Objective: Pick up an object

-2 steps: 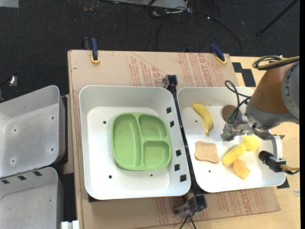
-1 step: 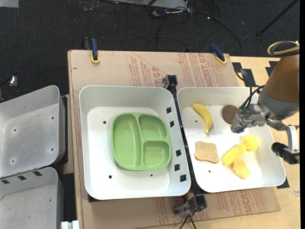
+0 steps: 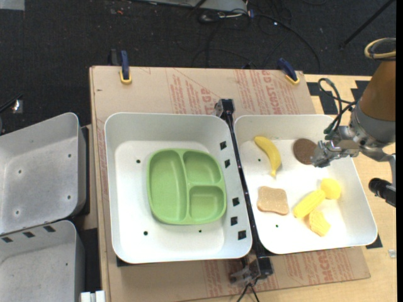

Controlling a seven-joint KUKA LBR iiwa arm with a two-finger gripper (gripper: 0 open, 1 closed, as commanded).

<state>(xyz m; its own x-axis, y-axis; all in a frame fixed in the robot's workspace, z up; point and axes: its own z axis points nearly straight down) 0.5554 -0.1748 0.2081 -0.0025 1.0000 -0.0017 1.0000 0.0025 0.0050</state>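
Below, my gripper (image 3: 322, 156) hangs beside a brown disc (image 3: 304, 150) in the right bin (image 3: 359, 194). Whether it is clenched, I cannot tell.

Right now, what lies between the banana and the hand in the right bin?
In the camera view, a brown round disc lies between the banana and the hand, right beside the hand.

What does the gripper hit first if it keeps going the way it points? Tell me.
Probably the brown round piece. The gripper points toward the view's left and downward, right at that piece's edge in the right bin. Height above it is unclear, so it could meet the bin floor instead.
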